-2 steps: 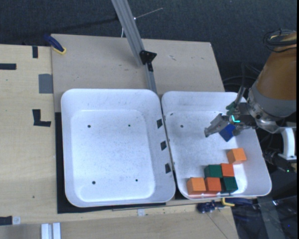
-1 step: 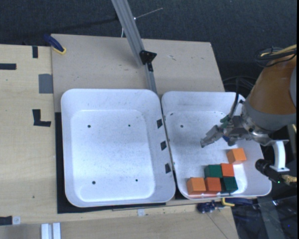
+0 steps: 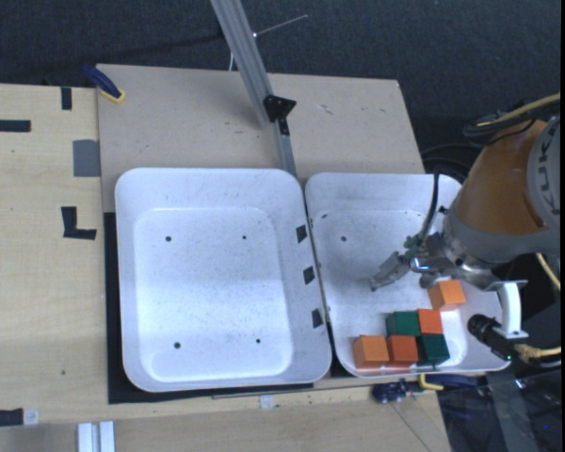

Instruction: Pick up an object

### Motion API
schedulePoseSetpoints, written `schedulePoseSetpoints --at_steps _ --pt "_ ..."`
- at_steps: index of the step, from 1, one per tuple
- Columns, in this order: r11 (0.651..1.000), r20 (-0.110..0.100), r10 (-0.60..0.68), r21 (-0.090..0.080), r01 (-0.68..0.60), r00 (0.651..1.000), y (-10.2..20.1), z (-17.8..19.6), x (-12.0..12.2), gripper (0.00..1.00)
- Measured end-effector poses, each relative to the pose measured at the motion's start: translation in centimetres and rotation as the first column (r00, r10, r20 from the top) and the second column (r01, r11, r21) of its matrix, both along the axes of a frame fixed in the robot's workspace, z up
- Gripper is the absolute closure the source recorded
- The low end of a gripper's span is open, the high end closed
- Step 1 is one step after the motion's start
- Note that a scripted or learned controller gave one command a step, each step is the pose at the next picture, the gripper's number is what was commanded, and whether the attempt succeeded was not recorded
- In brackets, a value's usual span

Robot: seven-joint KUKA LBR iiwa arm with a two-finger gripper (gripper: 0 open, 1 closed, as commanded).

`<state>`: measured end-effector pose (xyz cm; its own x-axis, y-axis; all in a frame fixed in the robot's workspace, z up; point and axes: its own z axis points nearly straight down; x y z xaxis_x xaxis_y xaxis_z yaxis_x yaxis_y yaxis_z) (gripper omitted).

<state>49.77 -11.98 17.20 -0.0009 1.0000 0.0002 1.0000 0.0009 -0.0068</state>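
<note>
Pincer [image 3: 388, 273]: over the right bin [image 3: 358, 196], pointing left; whether open or closed cannot be told, and nothing is seen gripped. Blocks: cluster at the bin's near right corner, orange block [image 3: 370, 349] nearest, then green block [image 3: 404, 324] beside it, all below and right of the pincer, apart from it. Arm [image 3: 499, 205]: reaches in from the right, orange band above the wrist. Left bin [image 3: 132, 196]: alongside on the worktop [image 3: 198, 111].
</note>
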Motion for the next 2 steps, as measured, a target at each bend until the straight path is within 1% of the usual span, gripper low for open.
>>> schedulePoseSetpoints --at_steps 1,2 --pt "1.000 -0.001 0.000 0.001 0.000 1.000 -0.7 -4.7 -0.4 0.00" --pt "1.000 0.002 0.002 0.002 -0.002 1.000 -0.6 -3.5 -0.3 1.00"
